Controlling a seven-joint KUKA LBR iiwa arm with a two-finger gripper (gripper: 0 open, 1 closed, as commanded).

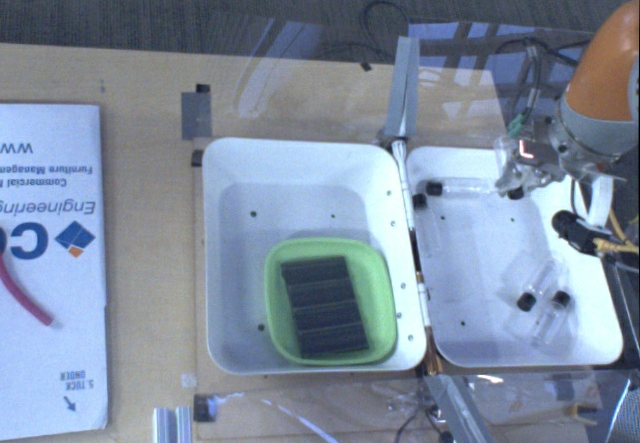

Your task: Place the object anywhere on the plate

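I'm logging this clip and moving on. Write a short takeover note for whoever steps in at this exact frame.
Tool: over the right bin's far edge; its grip state is not readable.
Clear vials with black caps: one lies near the far wall, two near the right corner.
Green plate sits in the left bin, carrying a dark ridged block.
Done: no vial on the plate.
Left: pick a vial, place it on the plate.

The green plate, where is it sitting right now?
The green plate sits in the left white bin, toward its near right corner, with a dark ridged block on it.
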